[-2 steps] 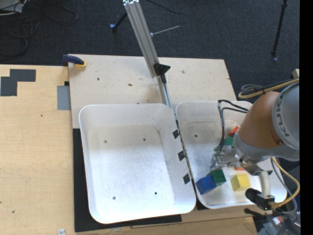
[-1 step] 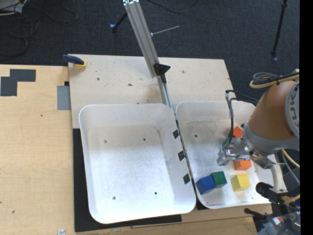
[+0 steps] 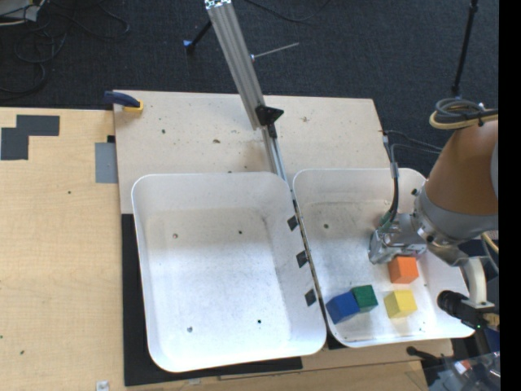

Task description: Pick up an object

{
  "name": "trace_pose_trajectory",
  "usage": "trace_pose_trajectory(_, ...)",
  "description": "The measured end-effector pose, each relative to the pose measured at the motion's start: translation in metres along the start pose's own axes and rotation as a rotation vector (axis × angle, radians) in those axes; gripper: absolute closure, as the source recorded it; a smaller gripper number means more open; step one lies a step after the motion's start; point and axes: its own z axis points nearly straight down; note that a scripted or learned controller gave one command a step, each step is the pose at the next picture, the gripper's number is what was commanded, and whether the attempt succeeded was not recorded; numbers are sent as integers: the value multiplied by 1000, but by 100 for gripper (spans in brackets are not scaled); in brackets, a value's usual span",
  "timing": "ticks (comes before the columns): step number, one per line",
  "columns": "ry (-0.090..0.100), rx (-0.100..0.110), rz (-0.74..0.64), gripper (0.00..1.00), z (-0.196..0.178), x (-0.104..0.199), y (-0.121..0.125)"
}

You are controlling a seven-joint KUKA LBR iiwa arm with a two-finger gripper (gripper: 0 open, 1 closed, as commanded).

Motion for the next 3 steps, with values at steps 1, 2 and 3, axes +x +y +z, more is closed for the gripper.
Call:
trace_pose_trajectory(1, -1, -1, 0, 100, -51, -1, 1)
trace_pose_trajectory(2, 1, 5, -1, 100, -44, 34, 26)
trace_pose_trajectory(3, 1, 5, -3, 100, -32, 81, 57)
